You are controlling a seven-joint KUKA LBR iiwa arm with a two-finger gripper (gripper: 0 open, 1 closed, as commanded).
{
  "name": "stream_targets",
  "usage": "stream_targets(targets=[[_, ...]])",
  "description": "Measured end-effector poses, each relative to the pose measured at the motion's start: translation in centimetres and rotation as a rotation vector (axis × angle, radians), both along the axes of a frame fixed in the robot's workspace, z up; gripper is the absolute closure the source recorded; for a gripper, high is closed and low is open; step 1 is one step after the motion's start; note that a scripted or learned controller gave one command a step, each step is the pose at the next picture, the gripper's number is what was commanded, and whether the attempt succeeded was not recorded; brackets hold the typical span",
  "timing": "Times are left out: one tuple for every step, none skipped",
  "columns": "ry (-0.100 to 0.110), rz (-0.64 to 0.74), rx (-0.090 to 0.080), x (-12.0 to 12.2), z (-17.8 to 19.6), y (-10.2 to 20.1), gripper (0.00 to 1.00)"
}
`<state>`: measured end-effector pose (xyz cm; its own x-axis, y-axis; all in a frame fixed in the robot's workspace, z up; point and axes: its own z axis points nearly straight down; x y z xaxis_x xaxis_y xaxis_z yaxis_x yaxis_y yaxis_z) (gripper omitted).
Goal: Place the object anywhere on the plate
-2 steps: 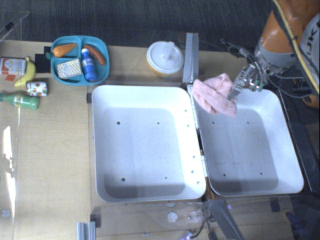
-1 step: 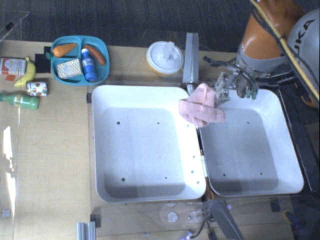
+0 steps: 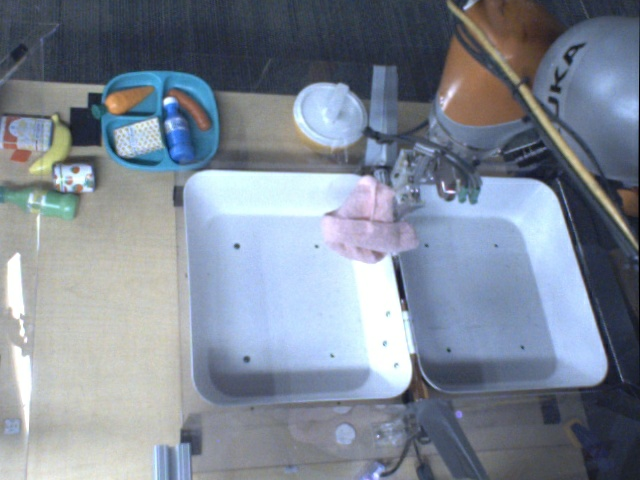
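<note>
- The arm (image 3: 500,58) reaches in from the far right, its orange band above the far edge of the right bin (image 3: 560,368).
- The gripper (image 3: 405,190) sits over the far end of the divide between the two bins, right at the cloth (image 3: 368,230).
- The cloth (pink, crumpled) hangs at the far right corner of the left bin (image 3: 250,368), its top bunched up against the fingers; it looks pinched between them and drapes downward from there.
- The plate (image 3: 160,118), a blue sectioned one, sits on the bench (image 3: 90,318) beyond the far left corner of the left bin, well apart from the cloth; it holds toy food and a small blue bottle (image 3: 178,133).
- A white lidded cup (image 3: 329,114) stands just beyond the left bin's far edge.
- At the bench's left edge lie a banana (image 3: 55,143), a can (image 3: 73,177) and a green bottle (image 3: 40,202).
</note>
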<state>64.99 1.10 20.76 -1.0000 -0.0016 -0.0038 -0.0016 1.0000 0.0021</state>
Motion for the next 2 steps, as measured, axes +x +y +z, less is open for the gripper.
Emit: stream_targets(targets=[[0.000,0.003,0.000,-0.3,1.6,5.1,1.00],[-0.001,0.005,0.001,-0.7,1.7,10.4,1.00]])
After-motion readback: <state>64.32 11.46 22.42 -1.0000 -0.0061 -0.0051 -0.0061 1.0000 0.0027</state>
